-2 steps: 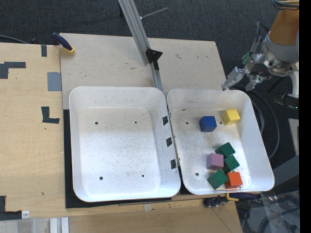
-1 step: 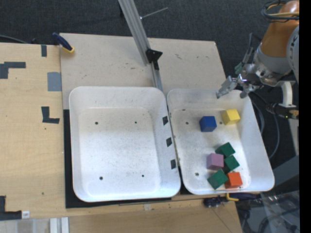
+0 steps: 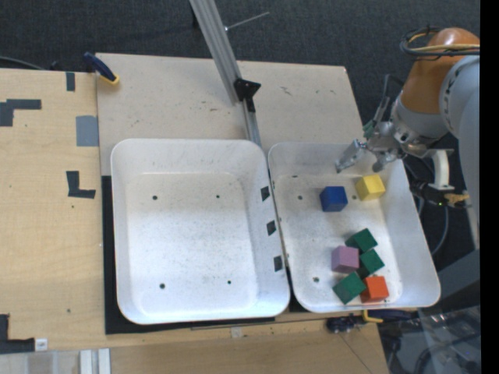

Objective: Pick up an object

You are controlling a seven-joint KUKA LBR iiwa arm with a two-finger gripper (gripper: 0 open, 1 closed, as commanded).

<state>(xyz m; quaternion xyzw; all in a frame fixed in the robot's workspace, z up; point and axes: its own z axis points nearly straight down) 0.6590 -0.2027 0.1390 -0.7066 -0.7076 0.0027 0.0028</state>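
- Objects for picking all lie in the right bin (image 3: 417, 232), seven small blocks in two loose groups.
- The blue cube (image 3: 334, 199) sits in the far half of that bin, near its middle, with bare white floor around it.
- The yellow cube (image 3: 370, 187) lies just beside the blue one, toward the bin's right wall, and the two do not touch.
- The near group is packed close together: a dark green block (image 3: 362, 240) farthest back, a purple cube (image 3: 345, 258) just to its left and nearer, and a second green block (image 3: 372, 262) beside the purple one.
- A third green block (image 3: 350, 287) and an orange cube (image 3: 376, 288) sit side by side at the front of the cluster, close to the bin's near rim.
- The gripper (image 3: 363, 160) hangs over the far right part of the right bin, just beyond the yellow cube and apart from it.
- Its fingers (image 3: 347, 160) are spread apart, with nothing between them.
- The grey arm (image 3: 468, 92) reaches in from the right, its orange band (image 3: 437, 65) above the wrist.
- The left bin (image 3: 125, 209) sits right next to the right bin, and its white floor is speckled with dark marks.
- Both bins rest on the tabletop (image 3: 171, 92), a pale scuffed board.
- A slanted metal bar (image 3: 214, 33) runs down from the top of the view to the gap between the bins.
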